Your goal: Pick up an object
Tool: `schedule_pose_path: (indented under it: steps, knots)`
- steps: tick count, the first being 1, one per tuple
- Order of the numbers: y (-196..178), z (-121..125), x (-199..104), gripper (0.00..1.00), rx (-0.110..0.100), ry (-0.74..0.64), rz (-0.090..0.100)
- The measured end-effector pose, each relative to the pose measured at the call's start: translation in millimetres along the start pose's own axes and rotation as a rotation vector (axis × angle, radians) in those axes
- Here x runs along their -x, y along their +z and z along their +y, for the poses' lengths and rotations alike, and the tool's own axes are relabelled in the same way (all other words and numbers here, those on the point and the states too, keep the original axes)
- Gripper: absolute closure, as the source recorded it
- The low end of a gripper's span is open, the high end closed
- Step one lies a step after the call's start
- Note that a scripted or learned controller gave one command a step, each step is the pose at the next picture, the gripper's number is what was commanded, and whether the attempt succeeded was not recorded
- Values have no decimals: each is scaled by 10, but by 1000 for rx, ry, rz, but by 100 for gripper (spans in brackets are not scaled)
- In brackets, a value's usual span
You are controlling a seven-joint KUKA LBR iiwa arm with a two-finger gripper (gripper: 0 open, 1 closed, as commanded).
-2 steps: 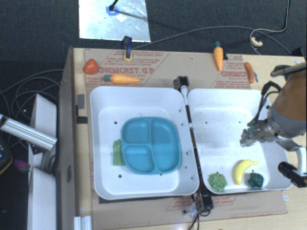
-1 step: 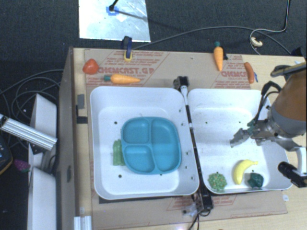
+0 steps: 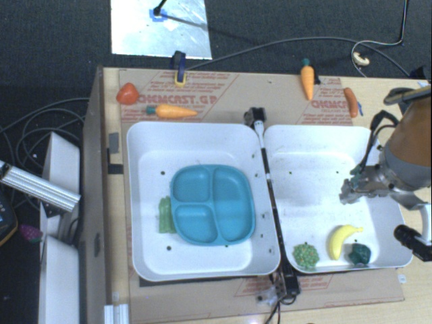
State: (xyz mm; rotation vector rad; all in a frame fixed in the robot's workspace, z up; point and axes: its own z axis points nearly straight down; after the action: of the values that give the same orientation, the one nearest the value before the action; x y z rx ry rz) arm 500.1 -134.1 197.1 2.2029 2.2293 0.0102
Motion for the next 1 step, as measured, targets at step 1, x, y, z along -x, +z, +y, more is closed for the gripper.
schedule_pose_path:
  steps: [1]
  knots:
    - [1,0,0,0,0,0,0]
